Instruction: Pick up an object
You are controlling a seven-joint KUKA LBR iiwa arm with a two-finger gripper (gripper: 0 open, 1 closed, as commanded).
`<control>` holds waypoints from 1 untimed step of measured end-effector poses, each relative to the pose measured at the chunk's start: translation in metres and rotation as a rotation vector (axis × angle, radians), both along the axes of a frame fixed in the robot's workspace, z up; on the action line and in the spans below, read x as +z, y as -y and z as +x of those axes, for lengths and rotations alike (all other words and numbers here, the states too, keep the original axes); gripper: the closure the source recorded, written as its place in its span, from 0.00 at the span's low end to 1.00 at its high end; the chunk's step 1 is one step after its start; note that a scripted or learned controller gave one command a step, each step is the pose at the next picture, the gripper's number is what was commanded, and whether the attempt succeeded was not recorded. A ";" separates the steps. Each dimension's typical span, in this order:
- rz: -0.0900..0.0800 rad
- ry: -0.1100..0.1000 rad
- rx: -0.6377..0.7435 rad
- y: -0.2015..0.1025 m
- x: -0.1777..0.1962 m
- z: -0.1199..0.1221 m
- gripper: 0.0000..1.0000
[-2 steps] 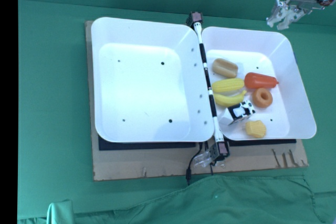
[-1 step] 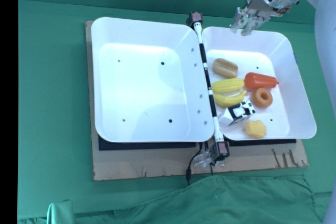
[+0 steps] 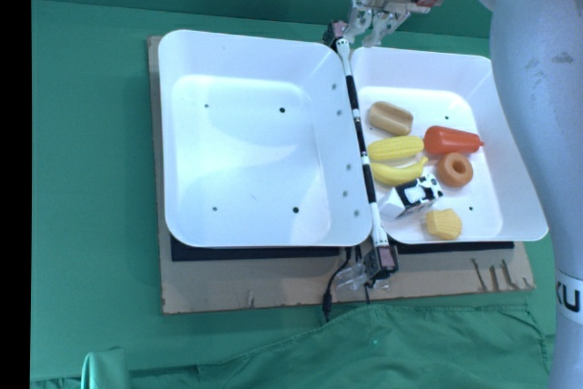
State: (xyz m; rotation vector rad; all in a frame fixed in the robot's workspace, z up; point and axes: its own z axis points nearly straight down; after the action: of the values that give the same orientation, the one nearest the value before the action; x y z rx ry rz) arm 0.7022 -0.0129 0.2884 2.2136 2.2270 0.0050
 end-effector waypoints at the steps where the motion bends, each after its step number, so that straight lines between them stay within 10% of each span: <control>1: 0.001 0.007 -0.001 -0.067 0.073 0.000 1.00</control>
State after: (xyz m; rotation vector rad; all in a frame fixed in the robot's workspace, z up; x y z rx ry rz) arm 0.7019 0.0539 0.3617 2.2120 2.2227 0.0143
